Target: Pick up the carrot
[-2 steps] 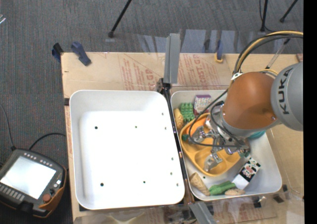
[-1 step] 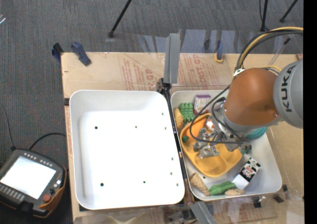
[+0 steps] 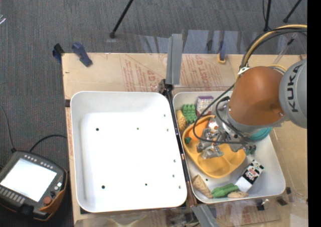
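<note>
The gripper [image 3: 214, 146] hangs over the yellow dish [image 3: 220, 169] in the right bin [image 3: 277, 180]. The arm's wrist hides the jaws, so it cannot be told whether they are released or clenched. The carrot [image 3: 212, 126] is not identified with certainty: a small orange piece lies just beyond the gripper on the dish's far side, partly hidden. A green pod [image 3: 223, 190] and a tan wedge [image 3: 202, 185] lie nearer. The left bin [image 3: 125, 150] adjoins on the surface [image 3: 115, 73].
</note>
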You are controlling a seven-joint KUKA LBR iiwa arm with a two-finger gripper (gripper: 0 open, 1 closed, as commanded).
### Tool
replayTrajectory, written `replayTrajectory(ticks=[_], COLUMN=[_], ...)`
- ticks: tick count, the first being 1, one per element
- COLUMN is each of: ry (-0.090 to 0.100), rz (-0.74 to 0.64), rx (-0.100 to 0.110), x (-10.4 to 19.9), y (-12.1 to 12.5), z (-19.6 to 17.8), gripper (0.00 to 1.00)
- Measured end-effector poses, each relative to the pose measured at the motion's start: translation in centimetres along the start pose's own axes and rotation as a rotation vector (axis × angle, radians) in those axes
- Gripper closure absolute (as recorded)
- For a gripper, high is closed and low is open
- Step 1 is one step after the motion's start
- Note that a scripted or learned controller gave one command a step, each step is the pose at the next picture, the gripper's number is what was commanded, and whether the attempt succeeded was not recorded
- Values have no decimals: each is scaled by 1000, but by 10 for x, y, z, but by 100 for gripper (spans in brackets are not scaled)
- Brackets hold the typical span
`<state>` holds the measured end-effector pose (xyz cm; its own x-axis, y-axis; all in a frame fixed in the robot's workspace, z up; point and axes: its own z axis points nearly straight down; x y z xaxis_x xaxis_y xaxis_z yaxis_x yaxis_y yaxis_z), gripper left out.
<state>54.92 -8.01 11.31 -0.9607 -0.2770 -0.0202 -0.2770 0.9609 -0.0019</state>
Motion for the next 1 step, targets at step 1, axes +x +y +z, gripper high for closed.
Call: replayTrajectory(ticks=[1], ry=[-1], rz=[6], rx=[-2], x=[-1], y=[0], z=[-9], gripper=[100])
